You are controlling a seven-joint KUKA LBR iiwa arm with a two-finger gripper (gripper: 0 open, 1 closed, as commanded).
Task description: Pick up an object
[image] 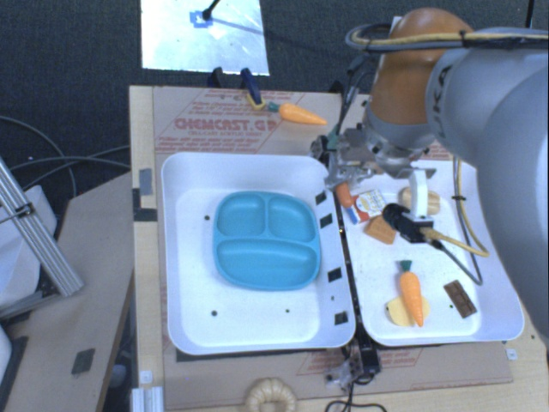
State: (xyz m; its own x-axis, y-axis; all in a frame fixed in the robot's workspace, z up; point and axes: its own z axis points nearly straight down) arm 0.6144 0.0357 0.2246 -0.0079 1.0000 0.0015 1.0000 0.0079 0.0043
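gripper (pixel 345 174) low at right bin's (pixel 506 320) far-left corner, over small orange piece (pixel 344 195) | finger state: cannot tell | carrot (pixel 411 293) near front edge, untouched

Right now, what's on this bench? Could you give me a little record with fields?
left bin: holds a blue divided plate
right bin: holds a toy carrot, a brown block and several other small items
outside the bins: second carrot on the cardboard behind them
arm: reaches in over the right bin's far left corner
gripper: low at that corner; grip unclear
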